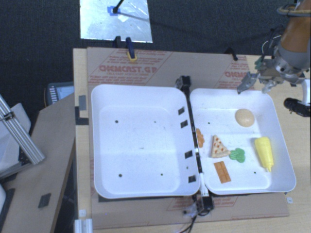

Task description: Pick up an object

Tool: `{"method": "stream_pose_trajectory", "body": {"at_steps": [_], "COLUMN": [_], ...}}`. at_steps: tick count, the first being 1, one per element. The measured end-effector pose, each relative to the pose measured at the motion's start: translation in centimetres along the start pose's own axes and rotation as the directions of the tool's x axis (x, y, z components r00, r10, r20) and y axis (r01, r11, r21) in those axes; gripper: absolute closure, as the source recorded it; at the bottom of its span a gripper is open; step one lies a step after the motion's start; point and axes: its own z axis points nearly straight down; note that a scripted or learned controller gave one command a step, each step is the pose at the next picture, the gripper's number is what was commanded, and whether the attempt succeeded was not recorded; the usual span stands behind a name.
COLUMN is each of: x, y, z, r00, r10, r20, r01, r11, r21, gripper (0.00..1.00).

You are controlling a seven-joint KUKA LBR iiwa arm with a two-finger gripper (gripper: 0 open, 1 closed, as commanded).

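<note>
1. A dark carpeted floor point(39, 28) fills the top and left of the camera view.
2. A shiny square metal plate point(115, 14) lies on that floor at the top, a small blue patch near its middle.
3. The wooden bench point(80, 72) carries a cardboard sheet point(160, 66) with red lettering — a yellow-tipped clamp point(130, 51) grips its far edge.
4. At the left stand a lower wooden surface point(48, 154) and a slanted aluminium rail point(19, 132).
</note>
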Motion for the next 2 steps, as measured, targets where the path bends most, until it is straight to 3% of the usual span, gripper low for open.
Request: {"method": "stream_pose_trajectory", "body": {"at_steps": [1,2], "x": [-1.9,-3.2], "y": [0.2,-3.6], "z": [-13.8,-32.8], "r00": [1.000,1.000], "r10": [0.001,0.002], "r20": [0.006,0.008], "r01": [-0.001,-0.002], "r11": [1.000,1.000], "r21": [-0.016,-0.019], "gripper": [0.00,0.00]}}
